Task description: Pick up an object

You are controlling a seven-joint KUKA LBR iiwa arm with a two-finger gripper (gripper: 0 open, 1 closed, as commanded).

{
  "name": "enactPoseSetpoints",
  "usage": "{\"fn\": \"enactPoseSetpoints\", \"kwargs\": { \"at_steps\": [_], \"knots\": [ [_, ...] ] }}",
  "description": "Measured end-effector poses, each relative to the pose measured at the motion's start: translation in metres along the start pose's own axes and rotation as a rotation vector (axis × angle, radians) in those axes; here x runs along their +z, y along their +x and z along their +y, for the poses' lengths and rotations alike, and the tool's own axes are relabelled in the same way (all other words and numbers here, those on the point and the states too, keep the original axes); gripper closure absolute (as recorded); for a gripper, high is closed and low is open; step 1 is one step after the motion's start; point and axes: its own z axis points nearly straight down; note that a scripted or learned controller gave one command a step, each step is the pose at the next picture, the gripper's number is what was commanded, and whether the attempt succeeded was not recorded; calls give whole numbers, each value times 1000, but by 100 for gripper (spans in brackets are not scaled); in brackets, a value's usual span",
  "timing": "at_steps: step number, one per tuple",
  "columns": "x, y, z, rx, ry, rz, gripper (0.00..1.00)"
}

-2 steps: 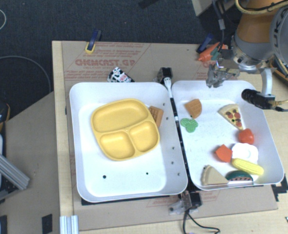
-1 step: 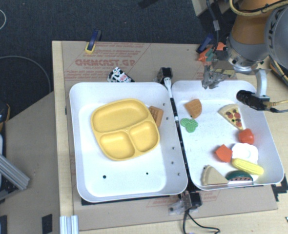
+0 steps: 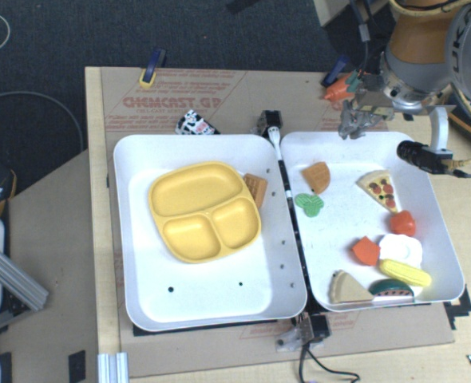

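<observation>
Two white bins sit side by side on the counter. In the left bin lies a yellow divided plate, with a tan waffle piece touching its edge at 3 o'clock. The right bin holds the toy foods: a brown piece at 10 o'clock, a green piece just below it, a pizza slice at 1 o'clock, a red piece near the right wall, an orange-red piece toward 5 o'clock, and a white disc beside it. A yellow corn cob rests against the disc's lower edge, with a watermelon slice and a tan wedge along the bin's near wall at 6 o'clock. The gripper hangs over the far rim of the right bin at 12 o'clock, apart from all of the foods; its fingers look close together with nothing between them, though they are small and dark in this view and I cannot tell their state for sure. An orange item and a blue clamp lie on the counter beyond the bins.
</observation>
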Motion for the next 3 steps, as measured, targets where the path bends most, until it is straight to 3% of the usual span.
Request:
{"fn": "enactPoseSetpoints", "kwargs": {
  "at_steps": [1, 2, 3],
  "knots": [
    [17, -5, -4, 1, 8, 1, 100],
    [8, -7, 3, -1, 1, 0, 100],
    [7, 9, -7, -2, 7, 2, 100]
  ]
}}
